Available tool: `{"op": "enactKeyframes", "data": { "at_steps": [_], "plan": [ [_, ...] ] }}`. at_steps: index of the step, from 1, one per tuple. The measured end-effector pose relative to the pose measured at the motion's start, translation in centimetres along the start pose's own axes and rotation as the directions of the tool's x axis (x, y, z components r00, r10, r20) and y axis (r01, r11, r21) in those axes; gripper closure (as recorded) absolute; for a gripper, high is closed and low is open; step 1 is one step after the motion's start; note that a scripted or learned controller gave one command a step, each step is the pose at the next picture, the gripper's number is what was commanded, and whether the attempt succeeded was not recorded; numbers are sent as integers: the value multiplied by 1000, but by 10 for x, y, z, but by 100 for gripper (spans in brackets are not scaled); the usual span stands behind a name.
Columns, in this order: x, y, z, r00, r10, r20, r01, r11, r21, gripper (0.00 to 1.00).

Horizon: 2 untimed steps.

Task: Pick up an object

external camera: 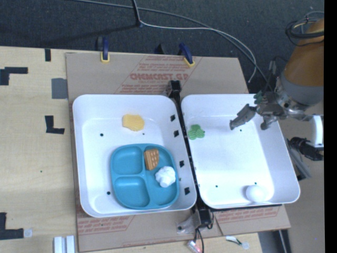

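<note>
The claw (247, 117) hangs over the right bin (274, 157) near its far right corner; whether its fingers are apart or together I cannot tell. In that bin lie a green piece (196, 132) by the left wall and a white ball (257, 193) at the near edge, both well apart from the claw

The gripper (251, 118) hangs with both fingers spread — nothing between them — the orange-banded wrist behind, rightward.

Grey arm (303, 86), orange band (308, 33)
</note>
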State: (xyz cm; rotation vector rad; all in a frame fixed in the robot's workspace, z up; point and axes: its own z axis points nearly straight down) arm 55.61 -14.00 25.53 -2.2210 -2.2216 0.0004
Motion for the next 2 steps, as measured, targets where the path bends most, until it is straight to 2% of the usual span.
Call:
{"op": "enactKeyframes", "data": {
  "at_steps": [1,2],
  "plan": [
    [-54,8,49,1000,13,-1,-13,1000,5,0],
    [-41,93,-3,1000,-3,1,3,1000,-5,0]
  ]
}}
